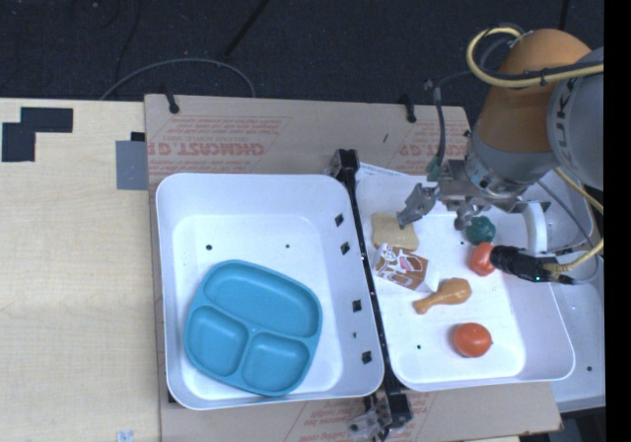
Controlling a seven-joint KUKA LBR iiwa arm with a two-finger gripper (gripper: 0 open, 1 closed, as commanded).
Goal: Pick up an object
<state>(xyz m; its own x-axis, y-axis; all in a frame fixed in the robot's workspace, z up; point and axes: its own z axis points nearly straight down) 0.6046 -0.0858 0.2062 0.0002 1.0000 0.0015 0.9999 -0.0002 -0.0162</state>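
My gripper hangs over the back of the right bin. It is open, with nothing between its fingers. Just left of and below its left finger lies a tan slice of toast. A small teal object sits by the right finger, with a small red piece just in front of it. Further forward lie a brown and white packet, a tan drumstick and a red tomato.
The left bin holds a blue divided plate. A black divider rail runs between the bins. The arm's orange band and its cables loom over the right bin's back right corner.
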